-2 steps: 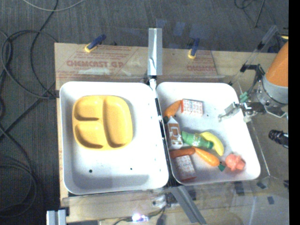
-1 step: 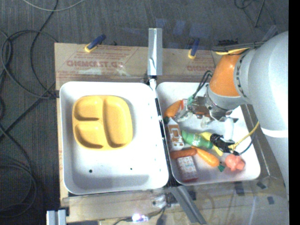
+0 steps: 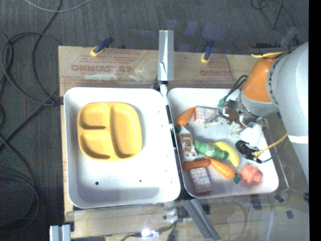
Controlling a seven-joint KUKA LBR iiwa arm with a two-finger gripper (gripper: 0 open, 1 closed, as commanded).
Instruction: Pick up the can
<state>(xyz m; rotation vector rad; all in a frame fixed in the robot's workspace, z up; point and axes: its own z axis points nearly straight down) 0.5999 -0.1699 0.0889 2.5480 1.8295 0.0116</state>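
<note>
The can (image 3: 187,145), small with a white and brown label, lies on its side near the left wall of the right bin (image 3: 273,185). My gripper (image 3: 224,113) hangs over the upper middle of that bin, beside a white and red carton (image 3: 203,113). It is up and to the right of the can, well apart from it. Nothing shows held in the gripper. The arm's orange band (image 3: 258,82) and grey body cover the bin's right rim.
Around the can lie an orange piece (image 3: 184,117), a green bottle (image 3: 207,148), a banana (image 3: 229,153), a sausage (image 3: 196,163), a carrot (image 3: 222,168), a red packet (image 3: 199,179) and a pink toy (image 3: 251,174). The left bin (image 3: 75,185) holds a yellow divided tray (image 3: 110,130).
</note>
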